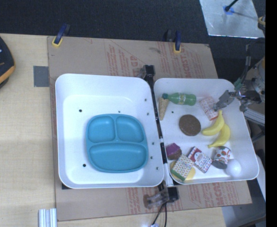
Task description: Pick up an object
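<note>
Gripper [226,100] at right edge, arm cut off; finger state cannot be told. Banana [218,129] lies just below it.

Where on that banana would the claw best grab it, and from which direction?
Probably across the middle of the banana, coming straight down from above. It lies flat and curved in the right bin, its narrow width suits two fingers, and the brown cookie to its left leaves some room.

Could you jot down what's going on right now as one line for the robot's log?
claw: above right bin, near banana | holding: nothing seen | left bin: blue tray
</note>
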Controlling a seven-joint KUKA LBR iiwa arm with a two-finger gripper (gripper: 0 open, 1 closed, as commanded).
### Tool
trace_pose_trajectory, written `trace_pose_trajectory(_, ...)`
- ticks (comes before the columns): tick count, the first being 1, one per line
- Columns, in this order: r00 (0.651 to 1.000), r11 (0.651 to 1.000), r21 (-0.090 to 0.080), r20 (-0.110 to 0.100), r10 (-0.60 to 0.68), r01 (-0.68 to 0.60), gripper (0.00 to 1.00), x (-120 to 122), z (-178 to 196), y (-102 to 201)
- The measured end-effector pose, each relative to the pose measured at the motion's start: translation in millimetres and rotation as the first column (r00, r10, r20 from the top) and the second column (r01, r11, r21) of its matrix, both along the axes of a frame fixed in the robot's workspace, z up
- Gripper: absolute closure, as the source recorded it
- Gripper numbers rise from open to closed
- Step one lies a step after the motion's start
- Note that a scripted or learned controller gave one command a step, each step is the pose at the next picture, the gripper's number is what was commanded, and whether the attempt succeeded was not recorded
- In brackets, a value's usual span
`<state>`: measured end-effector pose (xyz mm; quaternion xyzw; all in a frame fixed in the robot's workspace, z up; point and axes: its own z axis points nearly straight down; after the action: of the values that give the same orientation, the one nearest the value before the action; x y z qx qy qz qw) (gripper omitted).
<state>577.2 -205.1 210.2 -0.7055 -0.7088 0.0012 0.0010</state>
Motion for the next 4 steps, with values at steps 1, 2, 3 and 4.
trace_pose_trajectory(1, 1.000, 1.000, -0.003, 0.005, 0.006, -0.006, 0.00, 68, -122, -6)
trace_pose_trajectory(2, 1.000, 1.000, 0.002, -0.008, -0.003, 0.003, 0.00, -27, -119, -7)
trace_pose_trajectory(3, 1.000, 1.000, -0.003, -0.009, 0.011, -0.011, 0.00, 70, -118, 49)
trace_pose_trajectory(4, 1.000, 1.000, 0.000, -0.007, -0.004, 0.004, 0.00, -12, -119, 27)
